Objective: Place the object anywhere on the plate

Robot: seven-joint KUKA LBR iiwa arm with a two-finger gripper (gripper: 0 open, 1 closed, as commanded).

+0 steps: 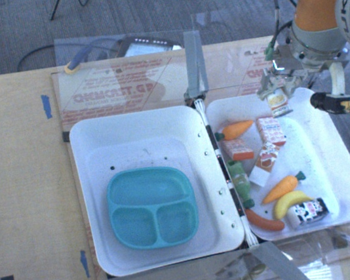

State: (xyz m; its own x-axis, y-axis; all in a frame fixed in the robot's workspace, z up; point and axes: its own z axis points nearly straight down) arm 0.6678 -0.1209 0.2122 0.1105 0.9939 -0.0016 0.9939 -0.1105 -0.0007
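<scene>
End effector (277,89) over far edge of right bin (349,166), fingers closed on a small jar-like object (278,103) with a yellow label, lifted clear of the bin floor. Teal three-compartment plate (152,207) sits in left bin (93,149), nothing on it. Right bin holds two carrots (238,129) (281,187), banana (290,202), juice cartons (270,130), green bottle (238,178), sausage (264,221), black-and-white carton (308,212).

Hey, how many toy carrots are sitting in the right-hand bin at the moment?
2. One carrot lies near the bin's far left corner, by the divider. The other carrot lies nearer the front, just above the banana. Others may be hidden under the pile.
</scene>
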